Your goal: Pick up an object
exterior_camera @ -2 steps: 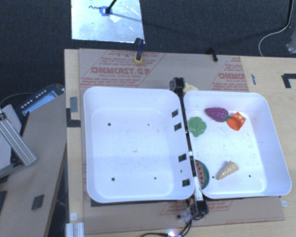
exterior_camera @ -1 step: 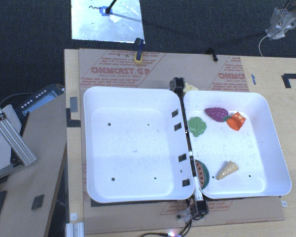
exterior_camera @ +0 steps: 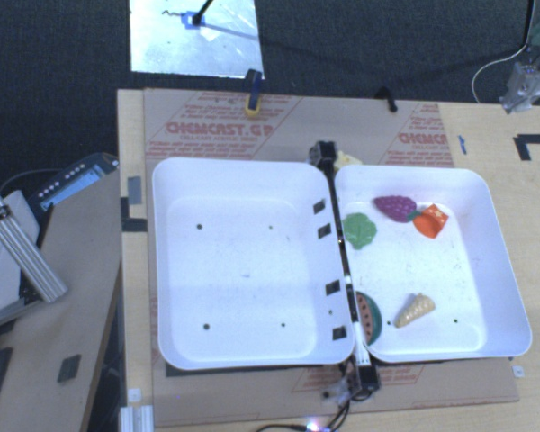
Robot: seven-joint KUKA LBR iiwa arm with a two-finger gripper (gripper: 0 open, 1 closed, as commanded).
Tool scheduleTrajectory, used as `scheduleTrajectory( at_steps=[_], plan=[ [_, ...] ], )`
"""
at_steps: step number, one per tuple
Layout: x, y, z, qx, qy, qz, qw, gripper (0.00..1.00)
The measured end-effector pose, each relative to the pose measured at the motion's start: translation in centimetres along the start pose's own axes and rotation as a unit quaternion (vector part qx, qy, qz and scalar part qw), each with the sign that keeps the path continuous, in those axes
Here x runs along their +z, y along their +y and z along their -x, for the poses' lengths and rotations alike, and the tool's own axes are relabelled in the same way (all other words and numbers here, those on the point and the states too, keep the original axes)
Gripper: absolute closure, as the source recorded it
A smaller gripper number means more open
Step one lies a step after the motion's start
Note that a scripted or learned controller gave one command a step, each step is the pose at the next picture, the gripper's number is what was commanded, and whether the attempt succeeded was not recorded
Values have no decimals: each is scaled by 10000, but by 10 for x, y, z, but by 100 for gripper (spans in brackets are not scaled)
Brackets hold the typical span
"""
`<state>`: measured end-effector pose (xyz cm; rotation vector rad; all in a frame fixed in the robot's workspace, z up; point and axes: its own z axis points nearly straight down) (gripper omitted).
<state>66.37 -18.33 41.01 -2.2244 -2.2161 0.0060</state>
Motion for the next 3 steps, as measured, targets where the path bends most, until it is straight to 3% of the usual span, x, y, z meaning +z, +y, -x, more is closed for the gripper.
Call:
scheduleTrajectory(
  at_steps=[1, 2, 3],
  plan=[
    [23, -35, 25, -14, 3, 17, 10000, 100],
    [11, 7, 23, -45, -10, 52, 10000, 100],
    [-136, 4, 15, -52, -25, 121, 9999, 100]
  ],
)
